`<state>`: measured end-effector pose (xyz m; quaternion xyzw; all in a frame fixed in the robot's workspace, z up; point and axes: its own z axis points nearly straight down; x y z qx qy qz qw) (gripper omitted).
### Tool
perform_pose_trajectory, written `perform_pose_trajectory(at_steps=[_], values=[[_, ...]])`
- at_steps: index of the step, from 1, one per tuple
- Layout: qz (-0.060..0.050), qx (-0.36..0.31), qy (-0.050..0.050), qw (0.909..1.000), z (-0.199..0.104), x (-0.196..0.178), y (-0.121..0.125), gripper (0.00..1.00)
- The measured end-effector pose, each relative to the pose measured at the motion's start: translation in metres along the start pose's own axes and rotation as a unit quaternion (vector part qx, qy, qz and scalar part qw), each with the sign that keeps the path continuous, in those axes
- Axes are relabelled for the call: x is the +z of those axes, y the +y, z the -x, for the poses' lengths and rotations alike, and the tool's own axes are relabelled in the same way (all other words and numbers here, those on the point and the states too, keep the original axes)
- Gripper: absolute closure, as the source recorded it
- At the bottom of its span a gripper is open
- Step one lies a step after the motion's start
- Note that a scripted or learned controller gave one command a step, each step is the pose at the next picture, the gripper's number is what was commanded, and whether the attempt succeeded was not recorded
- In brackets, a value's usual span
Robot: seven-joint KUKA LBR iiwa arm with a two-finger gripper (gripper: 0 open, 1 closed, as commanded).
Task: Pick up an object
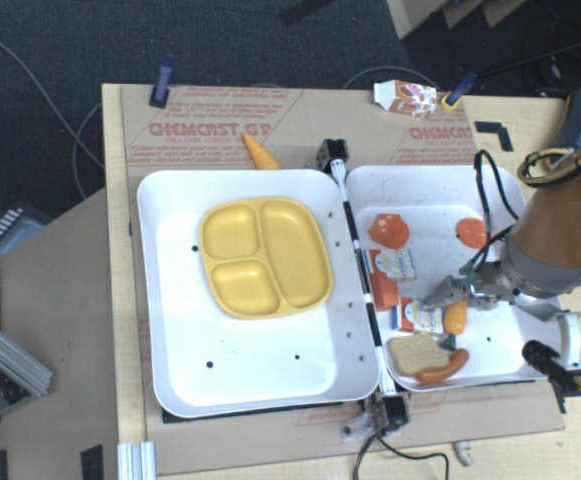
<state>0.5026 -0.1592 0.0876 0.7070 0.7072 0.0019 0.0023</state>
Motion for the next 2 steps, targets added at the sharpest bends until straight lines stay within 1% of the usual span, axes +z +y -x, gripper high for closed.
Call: perform_pose_trajectory(at_steps=[1, 2], values=[[0.002, 0.0, 0.001, 1.0, -0.001, -0.011, 0.002, 1.0], [-0.001, -0.001, 0.001, 1.0, -0.085, -0.098, 0.058, 1.0]])
